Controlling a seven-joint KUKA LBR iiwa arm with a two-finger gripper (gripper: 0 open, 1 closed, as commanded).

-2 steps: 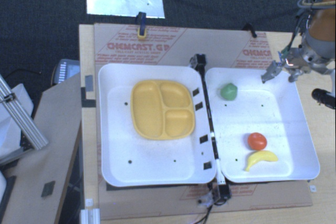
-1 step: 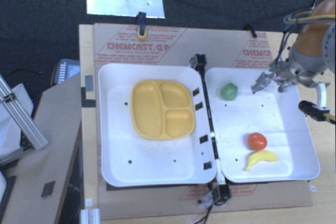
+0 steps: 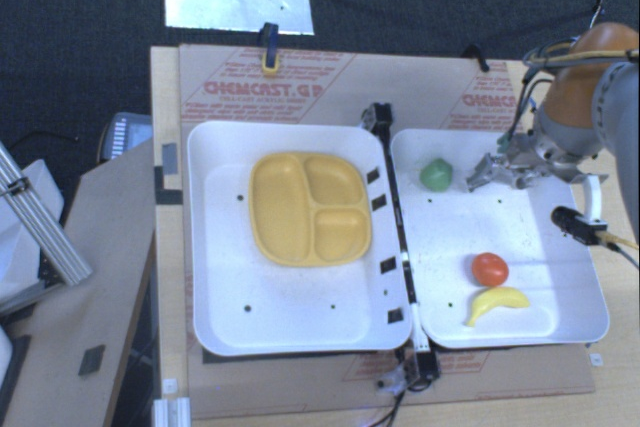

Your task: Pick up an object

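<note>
Nearest the lens, a yellow banana (image 3: pixel 497 303) lies in the right bin (image 3: pixel 575 320), with a red tomato (image 3: pixel 489 267) touching it just above. Farther back in that bin sits a green ball (image 3: pixel 436 175). Filling the left bin (image 3: pixel 215 315) is a yellow divided tray (image 3: pixel 308 208). Hovering over the right bin's far side, the gripper (image 3: pixel 478 177) has its fingers spread, holding nothing, the green ball just to its left.

Left bin (image 3: pixel 215 245) holds a divided tray (image 3: pixel 308 208). In the right bin (image 3: pixel 570 315): ball (image 3: pixel 436 175) at 10 o'clock, tomato (image 3: pixel 489 268) and banana (image 3: pixel 497 303) at 6 o'clock.
</note>
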